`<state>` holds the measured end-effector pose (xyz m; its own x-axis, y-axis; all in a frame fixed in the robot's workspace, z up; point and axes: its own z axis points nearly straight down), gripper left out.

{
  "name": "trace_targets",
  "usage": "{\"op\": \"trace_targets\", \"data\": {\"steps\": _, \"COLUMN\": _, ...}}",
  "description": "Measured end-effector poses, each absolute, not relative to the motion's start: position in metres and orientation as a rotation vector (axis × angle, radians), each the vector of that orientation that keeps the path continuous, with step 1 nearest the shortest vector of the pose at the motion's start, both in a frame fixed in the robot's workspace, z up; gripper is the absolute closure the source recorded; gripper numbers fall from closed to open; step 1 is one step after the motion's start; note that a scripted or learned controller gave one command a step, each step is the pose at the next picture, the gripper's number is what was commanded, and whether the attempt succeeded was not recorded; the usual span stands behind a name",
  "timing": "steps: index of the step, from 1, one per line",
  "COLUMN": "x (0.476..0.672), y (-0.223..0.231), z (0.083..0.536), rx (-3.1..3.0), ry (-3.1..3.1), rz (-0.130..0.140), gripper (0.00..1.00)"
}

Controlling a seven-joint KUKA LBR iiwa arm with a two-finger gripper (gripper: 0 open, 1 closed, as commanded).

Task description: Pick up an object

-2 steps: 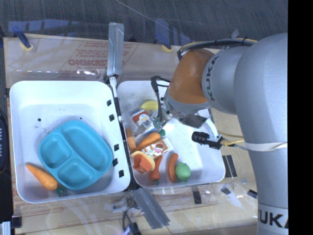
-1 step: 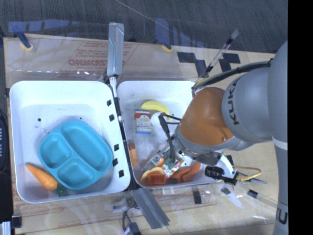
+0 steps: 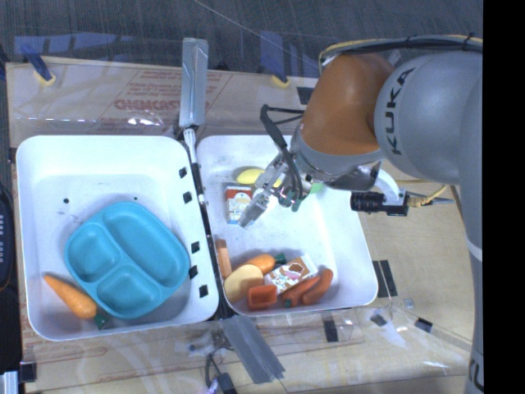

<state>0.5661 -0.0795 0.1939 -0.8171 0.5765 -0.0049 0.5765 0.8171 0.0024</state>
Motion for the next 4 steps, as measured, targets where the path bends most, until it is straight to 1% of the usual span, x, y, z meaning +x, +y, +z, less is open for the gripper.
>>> {"op": "trace_targets", "data": {"steps": 1, "x": 0.595, "y": -0.106, "z": 0.096, "rx": 1.570, "ry": 2.727, "rz": -0.002, "gripper": 0.00}}
{"op": "trace_targets", "data": {"steps": 2, "x": 0.650, "y": -0.102, "z": 0.114, "rx": 1.629, "ry": 2.684, "rz": 0.000, "gripper": 0.00}}
{"op": "trace_targets", "data": {"steps": 3, "x": 0.623, "y": -0.104, "z": 0.092, "rx": 1.756, "ry": 2.609, "rz": -0.002, "gripper": 0.00}}
{"op": "trace_targets", "data": {"steps": 4, "x": 0.624, "y": -0.103, "z": 0.103, "rx": 1.749, "ry": 2.611, "rz": 0.001, "gripper": 1.00}}
